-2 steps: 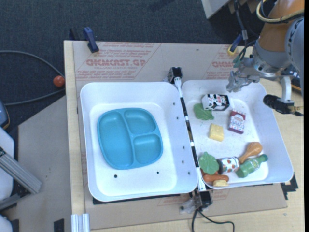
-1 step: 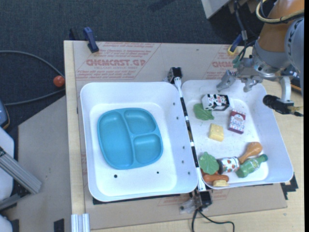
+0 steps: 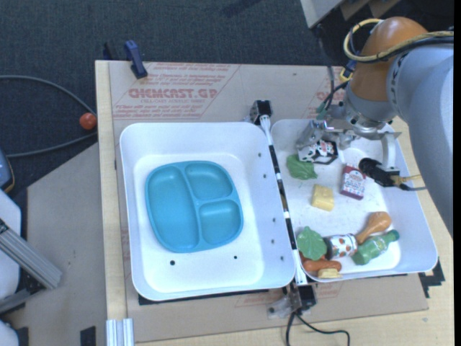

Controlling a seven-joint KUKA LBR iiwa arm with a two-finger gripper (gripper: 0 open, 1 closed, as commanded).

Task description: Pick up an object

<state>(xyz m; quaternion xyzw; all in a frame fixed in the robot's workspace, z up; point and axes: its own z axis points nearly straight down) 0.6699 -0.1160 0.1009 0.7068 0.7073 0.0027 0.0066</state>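
Below, wooden bench [image 3: 216, 85] on dark carpet [image 3: 180, 13], two white bins [image 3: 137, 150], claw [image 3: 317, 144] grip state unclear.

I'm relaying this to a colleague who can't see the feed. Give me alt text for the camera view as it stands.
The arm's hand is low at the far end of the right bin, over a black-and-white toy among scattered toy food. The left bin holds a blue divided tray.

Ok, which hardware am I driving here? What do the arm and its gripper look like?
A thick grey arm with an orange band above the wrist, and a yellow cable looped beside the band. The gripper is small, metallic grey with black parts, and a black fitting sticks out beside it.
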